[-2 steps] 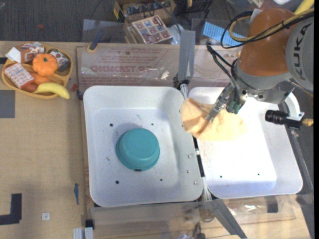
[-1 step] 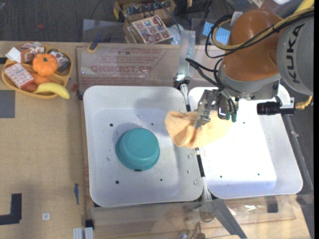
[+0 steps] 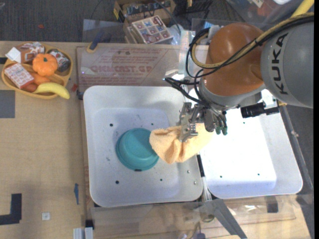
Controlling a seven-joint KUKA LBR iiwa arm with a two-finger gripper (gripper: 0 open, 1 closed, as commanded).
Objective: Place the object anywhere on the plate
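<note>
Hanging from the two-finger gripper [image 3: 191,129], the soft yellow-orange cloth [image 3: 175,144] drapes over the left white bin [image 3: 99,103], its lower folds just beside the teal round plate [image 3: 135,149] and overlapping its right rim. The fingers are clamped on the cloth's upper edge. The cloth appears light, limp and non-fragile; a pinch on a bunched fold should hold best.

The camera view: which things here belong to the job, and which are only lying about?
Belonging to the job:
- yellow cloth, hanging from the tool
- teal plate in the left bin

Lying about:
- bowl of toy food
- right bin
- boxes behind the bench
</note>
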